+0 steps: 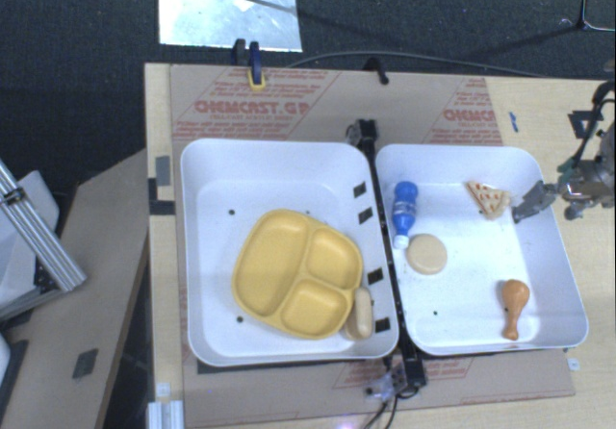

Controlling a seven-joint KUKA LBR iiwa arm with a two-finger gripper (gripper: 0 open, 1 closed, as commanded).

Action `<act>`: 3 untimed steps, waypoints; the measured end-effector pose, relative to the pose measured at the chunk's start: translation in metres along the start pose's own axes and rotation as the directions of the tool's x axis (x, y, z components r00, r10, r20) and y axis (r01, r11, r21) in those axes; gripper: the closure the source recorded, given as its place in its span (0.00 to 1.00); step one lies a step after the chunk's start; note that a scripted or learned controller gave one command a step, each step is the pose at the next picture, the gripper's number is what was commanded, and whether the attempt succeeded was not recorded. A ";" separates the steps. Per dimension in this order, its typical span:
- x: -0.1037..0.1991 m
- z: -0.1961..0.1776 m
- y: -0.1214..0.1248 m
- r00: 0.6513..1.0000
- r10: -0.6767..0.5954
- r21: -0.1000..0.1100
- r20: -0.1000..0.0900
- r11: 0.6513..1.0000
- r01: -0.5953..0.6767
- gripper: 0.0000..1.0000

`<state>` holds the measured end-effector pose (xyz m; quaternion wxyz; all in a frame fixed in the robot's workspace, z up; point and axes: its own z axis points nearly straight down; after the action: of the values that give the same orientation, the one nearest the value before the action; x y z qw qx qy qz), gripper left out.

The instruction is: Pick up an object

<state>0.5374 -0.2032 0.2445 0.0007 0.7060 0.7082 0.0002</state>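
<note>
- Pincer [531, 203] hangs over the right bin's [553, 268] right rim; whether its tips are apart I cannot tell
- Pizza slice [488, 197] lies nearest, near that bin's far edge; likely light, stiff, flat; grip across its edges

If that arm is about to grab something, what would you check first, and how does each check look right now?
1. Things to pick lie in the right bin: ok; blue bottle, round cookie, pizza slice, drumstick.
2. Pizza slice lies apart from the others: ok.
3. Bottle and cookie apart: not ok, they look touching.
4. Gripper over the bin: ok, at its right rim near the slice.
5. Gripper carrying nothing: cannot tell.
</note>
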 end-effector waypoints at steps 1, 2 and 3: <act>0.000 0.055 -0.010 1.000 0.002 0.003 -0.002 1.000 -0.002 0.00; 0.002 0.097 -0.013 1.000 0.002 0.003 -0.001 1.000 -0.002 0.00; 0.003 0.139 -0.011 1.000 0.002 0.003 -0.002 1.000 -0.002 0.00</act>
<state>0.5268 -0.2003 0.1058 -0.0010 0.7066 0.7076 -0.0003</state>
